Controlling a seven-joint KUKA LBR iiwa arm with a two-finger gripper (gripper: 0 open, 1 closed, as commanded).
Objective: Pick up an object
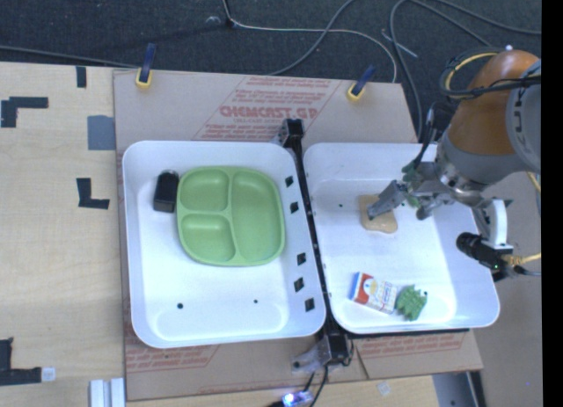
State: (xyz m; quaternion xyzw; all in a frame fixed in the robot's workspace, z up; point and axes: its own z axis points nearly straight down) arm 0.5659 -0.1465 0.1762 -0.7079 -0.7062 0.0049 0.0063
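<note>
Front of right bin: a small red, white and blue packet [372, 293] lies flat near the front wall, with a green leafy toy [411, 301] touching its right end.
Right bin [440, 319]: shallow and white, joined to the left bin along a black clipped seam.
Left bin [145, 300]: holds a green divided plate [231, 215] lying flat, with a small black block [165, 192] just beside the plate's left rim.
Task's thing: a pale tan, rounded piece [379, 218] sits on the floor of the right bin, toward its back half, well apart from the packet.
Gripper [393, 204]: reaches in from the right, low over the tan piece; one dark finger overlaps its upper edge. Whether it is gripping the piece, I cannot tell.
Arm [488, 124]: grey with an orange band, above the right bin's far right corner.
</note>
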